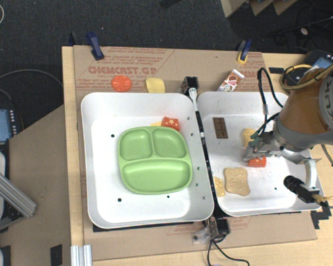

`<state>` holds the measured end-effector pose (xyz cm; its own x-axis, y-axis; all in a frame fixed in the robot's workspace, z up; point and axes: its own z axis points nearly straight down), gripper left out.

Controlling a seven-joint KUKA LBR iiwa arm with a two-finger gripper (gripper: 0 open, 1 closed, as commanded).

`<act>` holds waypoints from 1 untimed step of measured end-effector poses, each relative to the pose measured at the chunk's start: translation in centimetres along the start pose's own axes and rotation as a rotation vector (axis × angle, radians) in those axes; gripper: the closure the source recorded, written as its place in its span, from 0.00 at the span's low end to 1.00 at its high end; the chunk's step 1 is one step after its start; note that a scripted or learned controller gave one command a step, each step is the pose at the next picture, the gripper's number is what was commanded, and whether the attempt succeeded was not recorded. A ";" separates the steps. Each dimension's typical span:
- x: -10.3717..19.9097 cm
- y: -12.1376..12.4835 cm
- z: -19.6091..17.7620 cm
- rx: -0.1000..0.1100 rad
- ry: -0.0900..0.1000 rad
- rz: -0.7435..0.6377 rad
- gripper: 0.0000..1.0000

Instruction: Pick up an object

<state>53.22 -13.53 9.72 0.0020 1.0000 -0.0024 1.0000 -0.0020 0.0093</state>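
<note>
My gripper (pixel 255 153) is low in the right bin (pixel 266 204), near its middle, and points down to the left. A small red-orange object (pixel 258 161) lies directly under its tip, touching it or nearly so. Partly hidden behind the gripper is a yellow object (pixel 248 134). A slice of toast (pixel 236 181) lies in front of the gripper, and a brown bar (pixel 220 128) lies to its left. A small yellow piece (pixel 218 186) rests by the bin's left wall.
The left bin (pixel 100 165) holds a green divided plate (pixel 154 159), with a red and yellow toy (pixel 170 123) at its far edge. Behind the bins lie an orange toy (pixel 121 83), a yellow toy (pixel 155 85), a black piece (pixel 190 84) and a snack packet (pixel 231 81).
</note>
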 end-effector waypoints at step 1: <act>7.5 0.7 -14.1 -0.006 0.004 -0.012 1.00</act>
<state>53.78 -5.97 23.85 -0.0098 1.0000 0.0011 0.9998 0.0098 0.0156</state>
